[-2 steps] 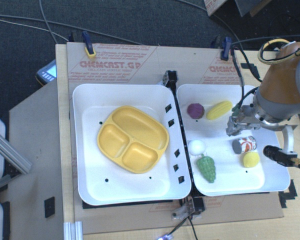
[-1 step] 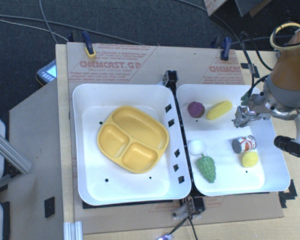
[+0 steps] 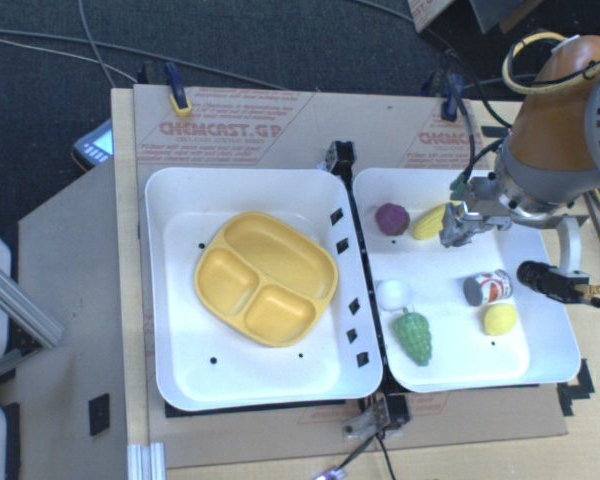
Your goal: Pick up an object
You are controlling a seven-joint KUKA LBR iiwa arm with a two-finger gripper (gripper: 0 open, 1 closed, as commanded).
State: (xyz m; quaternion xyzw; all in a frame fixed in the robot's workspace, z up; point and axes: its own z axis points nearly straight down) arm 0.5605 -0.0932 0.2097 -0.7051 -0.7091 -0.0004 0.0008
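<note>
Hand (image 3: pixel 458 226) low in right bin (image 3: pixel 550 353), touching yellow piece (image 3: pixel 427 223) at its 9 o'clock; grip state you cannot tell. Purple ball (image 3: pixel 391 217) further left, can (image 3: pixel 487 287) at 5. Approach step; next you'd need closure confirmed before lifting.

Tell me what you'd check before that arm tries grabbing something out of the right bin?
1. Hand over the right bin: ok.
2. Hand near a target: ok, it sits right beside the yellow banana-like piece.
3. Hand open enough to grasp: cannot tell.
4. Neighbours crowding that target: not ok, the purple ball lies close on its left.
5. Other choices free: ok, the small can, lemon and green grapes lie apart.
6. Anything already held: cannot tell.
</note>
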